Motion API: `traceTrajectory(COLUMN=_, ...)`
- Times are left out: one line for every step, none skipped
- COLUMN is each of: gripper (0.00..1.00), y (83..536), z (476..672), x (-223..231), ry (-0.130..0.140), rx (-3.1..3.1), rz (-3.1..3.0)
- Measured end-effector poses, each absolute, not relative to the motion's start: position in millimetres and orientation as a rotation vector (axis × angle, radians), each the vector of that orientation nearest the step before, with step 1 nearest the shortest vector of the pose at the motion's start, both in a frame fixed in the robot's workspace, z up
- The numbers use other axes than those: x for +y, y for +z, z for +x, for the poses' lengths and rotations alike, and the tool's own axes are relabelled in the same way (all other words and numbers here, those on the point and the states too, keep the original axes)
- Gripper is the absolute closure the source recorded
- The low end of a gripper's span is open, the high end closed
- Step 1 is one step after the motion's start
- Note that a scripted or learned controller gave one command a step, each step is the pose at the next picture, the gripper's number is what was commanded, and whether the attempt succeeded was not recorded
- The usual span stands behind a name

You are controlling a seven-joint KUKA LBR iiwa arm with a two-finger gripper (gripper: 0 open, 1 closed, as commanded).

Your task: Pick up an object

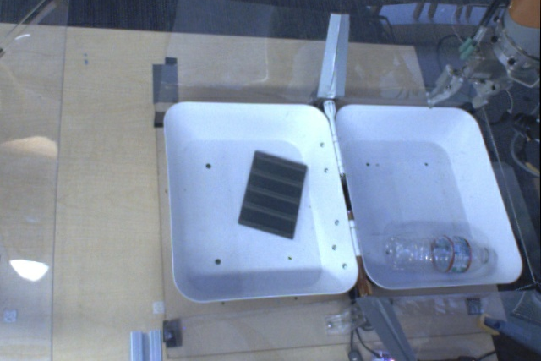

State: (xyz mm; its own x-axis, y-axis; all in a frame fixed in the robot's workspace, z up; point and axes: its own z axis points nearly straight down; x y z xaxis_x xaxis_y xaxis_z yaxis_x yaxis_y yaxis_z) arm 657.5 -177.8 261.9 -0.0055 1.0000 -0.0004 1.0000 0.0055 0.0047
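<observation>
A dark grey ribbed rectangular block [272,194] lies flat in the middle of the left bin [194,266], turned slightly askew. On its side near the front edge of the right bin [499,182] rests a clear plastic bottle [435,254]. My gripper [461,95] hangs at the far right, just above the back rim of the right bin. Its fingers are spread, it is open, and nothing is between them. The orange-banded wrist [520,8] rises behind it at the top right corner.
A metal post [332,55] stands at the back between the two bins. Cables and brackets [372,325] crowd the front edge below the right bin. Wooden bench top [84,182] stretches to the left of the bins.
</observation>
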Motion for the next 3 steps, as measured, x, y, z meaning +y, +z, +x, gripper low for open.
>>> traceTrajectory(gripper=0.0, y=95.1, z=658.9, x=-121.8, ry=0.006, rx=2.136, rz=2.3)
traceTrajectory(gripper=0.0, y=141.4, z=631.1, x=-189.3, ry=0.006, rx=2.356, rz=2.068)
traceTrajectory(gripper=0.0, y=88.9, z=571.5, x=-107.7, ry=0.013, rx=2.174, rz=2.258)
